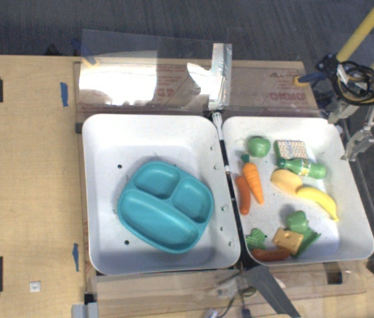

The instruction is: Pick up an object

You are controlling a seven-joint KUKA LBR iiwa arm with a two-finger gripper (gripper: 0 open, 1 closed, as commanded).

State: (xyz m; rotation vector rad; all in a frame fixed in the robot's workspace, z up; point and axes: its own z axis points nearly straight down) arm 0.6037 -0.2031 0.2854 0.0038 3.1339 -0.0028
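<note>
Gripper: seemingly at right bin's far rim; grip state cannot be told. 1 banana, 1 carrot below-left of it.

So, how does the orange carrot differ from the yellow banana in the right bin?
The orange plastic carrot is slim, straight and tapered, with a green top, while the yellow plastic banana is thicker and curved. The carrot lies near the bin's left wall, pointing almost up and down in the view; the banana lies further right, slanting down to the right. Both are toy foods lying flat in the right white bin.
</note>
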